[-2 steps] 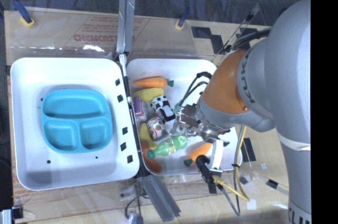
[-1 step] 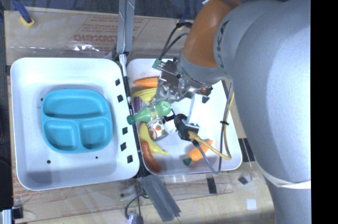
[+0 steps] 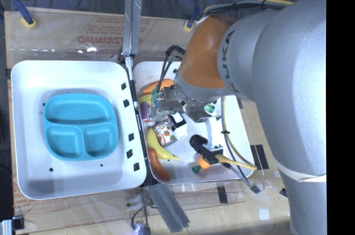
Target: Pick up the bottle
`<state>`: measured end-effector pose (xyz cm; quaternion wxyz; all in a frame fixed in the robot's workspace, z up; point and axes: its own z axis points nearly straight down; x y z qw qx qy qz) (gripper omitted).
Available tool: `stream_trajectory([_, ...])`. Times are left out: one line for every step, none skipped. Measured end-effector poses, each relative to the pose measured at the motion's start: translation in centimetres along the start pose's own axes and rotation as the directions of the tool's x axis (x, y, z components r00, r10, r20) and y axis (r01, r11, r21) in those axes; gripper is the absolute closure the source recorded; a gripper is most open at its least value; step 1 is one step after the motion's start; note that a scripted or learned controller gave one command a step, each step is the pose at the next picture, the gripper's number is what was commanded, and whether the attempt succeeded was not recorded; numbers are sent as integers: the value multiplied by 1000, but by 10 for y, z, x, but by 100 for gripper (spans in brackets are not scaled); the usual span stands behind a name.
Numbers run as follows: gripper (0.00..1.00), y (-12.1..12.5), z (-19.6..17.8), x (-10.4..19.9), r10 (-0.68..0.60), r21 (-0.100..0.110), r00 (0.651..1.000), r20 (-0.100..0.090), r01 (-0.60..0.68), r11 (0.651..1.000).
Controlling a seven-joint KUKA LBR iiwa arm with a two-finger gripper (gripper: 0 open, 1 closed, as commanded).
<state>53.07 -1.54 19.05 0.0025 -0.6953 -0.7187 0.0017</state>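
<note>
The arm [image 3: 266, 62] reaches into the right bin [image 3: 236, 117], with the gripper [image 3: 162, 102] low near that bin's left wall. Whether the gripper is apart or together cannot be told. Which item is the bottle cannot be told for certain; a small red and white object [image 3: 164, 132] lies just below the gripper. A banana [image 3: 158, 146] lies below that, near the left wall. Items crowd the gripper on all sides. Beyond the wall, the left bin [image 3: 28, 117] holds a blue tray [image 3: 81, 124].

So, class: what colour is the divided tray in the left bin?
Light blue tray, seen in the camera view.
</note>
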Motion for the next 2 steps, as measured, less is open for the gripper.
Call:
stream_trajectory([100,-2,0,-12,-151,1,989,-1,151,989])
stream_trajectory([100,3,-106,-85,-311,-5,950,3,311,950])
